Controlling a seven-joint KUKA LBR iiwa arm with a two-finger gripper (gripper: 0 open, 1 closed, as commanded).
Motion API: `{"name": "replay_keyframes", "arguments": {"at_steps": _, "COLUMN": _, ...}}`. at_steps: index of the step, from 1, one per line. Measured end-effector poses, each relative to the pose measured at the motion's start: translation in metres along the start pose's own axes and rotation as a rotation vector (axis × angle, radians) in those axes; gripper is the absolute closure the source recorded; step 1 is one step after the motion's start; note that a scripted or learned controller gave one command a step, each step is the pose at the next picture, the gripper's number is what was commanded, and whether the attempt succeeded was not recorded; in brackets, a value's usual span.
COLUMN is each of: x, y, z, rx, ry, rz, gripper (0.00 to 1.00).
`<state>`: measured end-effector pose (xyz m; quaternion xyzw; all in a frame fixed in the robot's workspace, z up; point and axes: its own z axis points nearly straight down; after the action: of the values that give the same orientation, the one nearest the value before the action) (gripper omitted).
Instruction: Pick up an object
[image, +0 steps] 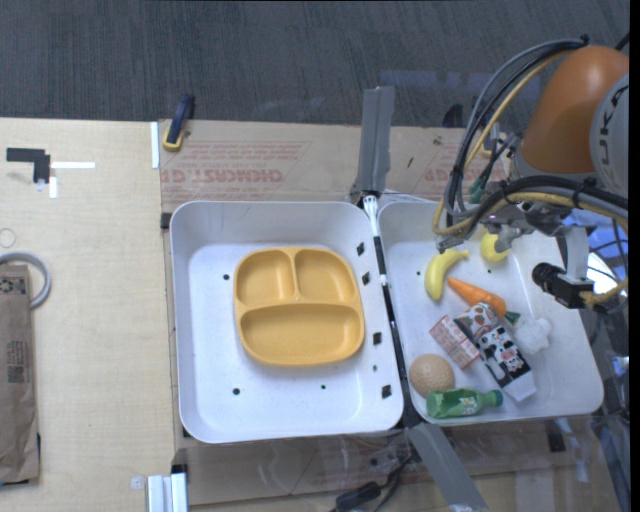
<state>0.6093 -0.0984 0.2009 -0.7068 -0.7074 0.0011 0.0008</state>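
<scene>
Lowest in the right bin (585, 395), near the frame's bottom, lies a green bottle (462, 402) on its side, with a tan egg-shaped ball (431, 373) just above its left end. Beside these, toward the middle of the bin, a black-and-white carton (503, 352) lies aslant, touching a small red-and-white box (454, 341) on its left. Above them an orange carrot (475, 293) points up-left, and a yellow banana (441, 272) curves near the bin's left wall. A second yellow piece (494, 247) sits just right of the banana, partly under the arm's parts.

Left of all this, the left bin (190, 320) holds a yellow three-part tray (298, 305), lying flat at its centre.

At the upper right of the frame the arm (575, 105) reaches in, its orange band topmost, black and yellow cables looping down its left side. Its wrist hangs over the upper part of the right bin, and the gripper (500, 235) is low above the yellow piece; whether it is apart or together cannot be told, as cables and brackets crowd it.
</scene>
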Motion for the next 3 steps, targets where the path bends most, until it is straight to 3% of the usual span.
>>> {"name": "replay_keyframes", "arguments": {"at_steps": 1, "x": 0.031, "y": 0.022, "z": 0.010, "rx": -0.002, "ry": -0.002, "rz": -0.257, "gripper": 0.00}}
{"name": "replay_keyframes", "arguments": {"at_steps": 2, "x": 0.008, "y": 0.050, "z": 0.009, "rx": -0.004, "ry": -0.003, "rz": -0.470, "gripper": 0.00}}
{"name": "replay_keyframes", "arguments": {"at_steps": 3, "x": -0.057, "y": 0.030, "z": 0.030, "rx": -0.002, "ry": -0.002, "rz": -0.339, "gripper": 0.00}}
